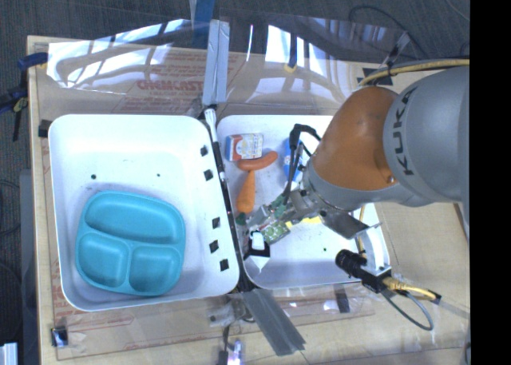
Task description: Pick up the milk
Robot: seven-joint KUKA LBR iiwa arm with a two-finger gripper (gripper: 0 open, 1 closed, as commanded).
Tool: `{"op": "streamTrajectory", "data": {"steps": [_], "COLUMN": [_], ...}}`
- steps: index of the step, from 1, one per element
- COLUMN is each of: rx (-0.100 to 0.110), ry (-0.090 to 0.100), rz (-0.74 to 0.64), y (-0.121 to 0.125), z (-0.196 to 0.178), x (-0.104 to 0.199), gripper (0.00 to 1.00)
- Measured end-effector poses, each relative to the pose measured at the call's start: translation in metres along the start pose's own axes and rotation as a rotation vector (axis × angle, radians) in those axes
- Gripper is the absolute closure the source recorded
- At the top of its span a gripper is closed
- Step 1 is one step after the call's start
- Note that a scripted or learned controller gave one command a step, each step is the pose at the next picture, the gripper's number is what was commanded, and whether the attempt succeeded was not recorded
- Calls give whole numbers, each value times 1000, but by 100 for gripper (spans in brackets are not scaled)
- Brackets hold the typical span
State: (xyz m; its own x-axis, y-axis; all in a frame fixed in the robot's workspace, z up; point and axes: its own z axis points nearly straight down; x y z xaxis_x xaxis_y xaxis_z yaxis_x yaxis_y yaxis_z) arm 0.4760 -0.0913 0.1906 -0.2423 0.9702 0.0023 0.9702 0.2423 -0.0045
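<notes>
The milk (245, 146) is a small carton with a blue, orange and white label. It lies at the back left of the right bin (319, 271), close to the divider. My gripper (261, 234) hangs low over the front left part of that bin, well in front of the milk and apart from it. The grey arm with its orange band covers the right half of the bin.
An orange sausage (259, 161) lies right beside the milk, and a carrot (247, 189) sits between the milk and my gripper. The left bin (120, 136) holds a blue divided plate (130, 240). Cables trail off the bench at the front right.
</notes>
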Motion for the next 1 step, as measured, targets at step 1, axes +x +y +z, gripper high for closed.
{"op": "streamTrajectory", "data": {"steps": [1], "rx": [-7], "ry": [-5], "rz": [-218], "y": [14], "z": [-40], "x": [49], "gripper": [100]}}
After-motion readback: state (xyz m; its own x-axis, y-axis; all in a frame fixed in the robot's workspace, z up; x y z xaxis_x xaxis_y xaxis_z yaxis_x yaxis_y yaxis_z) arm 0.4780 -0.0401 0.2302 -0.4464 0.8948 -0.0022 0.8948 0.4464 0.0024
